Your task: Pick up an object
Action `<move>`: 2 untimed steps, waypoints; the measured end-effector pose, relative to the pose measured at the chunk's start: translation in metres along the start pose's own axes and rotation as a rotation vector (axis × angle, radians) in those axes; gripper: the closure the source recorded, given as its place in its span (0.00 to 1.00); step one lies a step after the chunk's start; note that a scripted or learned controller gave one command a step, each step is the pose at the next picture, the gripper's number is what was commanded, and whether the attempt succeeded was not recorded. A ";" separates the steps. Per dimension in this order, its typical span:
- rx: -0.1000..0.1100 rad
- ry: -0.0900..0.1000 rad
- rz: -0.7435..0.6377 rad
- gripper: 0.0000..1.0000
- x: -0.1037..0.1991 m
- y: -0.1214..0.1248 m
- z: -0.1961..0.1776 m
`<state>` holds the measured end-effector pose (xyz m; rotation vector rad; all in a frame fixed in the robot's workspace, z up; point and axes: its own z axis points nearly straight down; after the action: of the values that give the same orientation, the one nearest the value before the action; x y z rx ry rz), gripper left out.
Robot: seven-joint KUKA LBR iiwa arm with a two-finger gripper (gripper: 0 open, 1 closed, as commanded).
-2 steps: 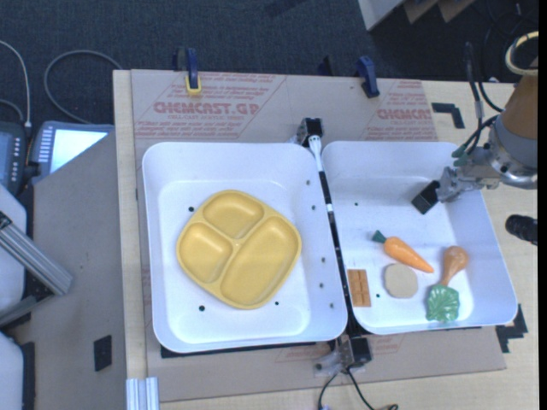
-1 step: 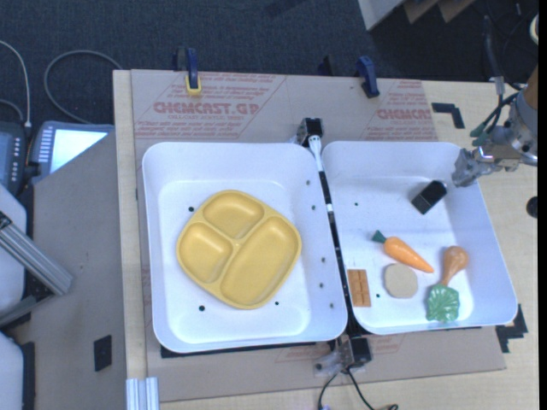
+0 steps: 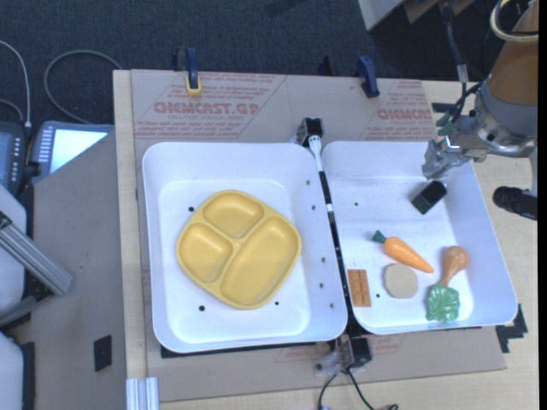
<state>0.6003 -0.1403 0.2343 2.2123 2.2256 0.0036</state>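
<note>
right bin (image 3: 479,229) | gripper (image 3: 436,171) above black block (image 3: 429,196), apart | grip state unclear

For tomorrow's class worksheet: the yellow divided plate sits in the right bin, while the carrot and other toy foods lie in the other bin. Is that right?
Not quite. The camera view shows the yellow divided plate in the left bin; the carrot and other toy foods lie in the right bin.

— Where does the camera sit?
— High above the bench (image 3: 128,229), fixed, looking down at a slant toward the far edge.
— How close?
— Far enough back to take in both white bins, the left bin (image 3: 162,314) and the right bin (image 3: 491,306), whole, with dark floor beyond. The arm (image 3: 513,75) enters from the right.
</note>
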 end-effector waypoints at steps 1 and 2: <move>0.006 0.002 0.002 1.00 0.048 0.006 0.010; 0.006 0.002 0.003 1.00 0.102 -0.001 0.014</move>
<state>0.5990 -0.0378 0.2202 2.2194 2.2266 -0.0012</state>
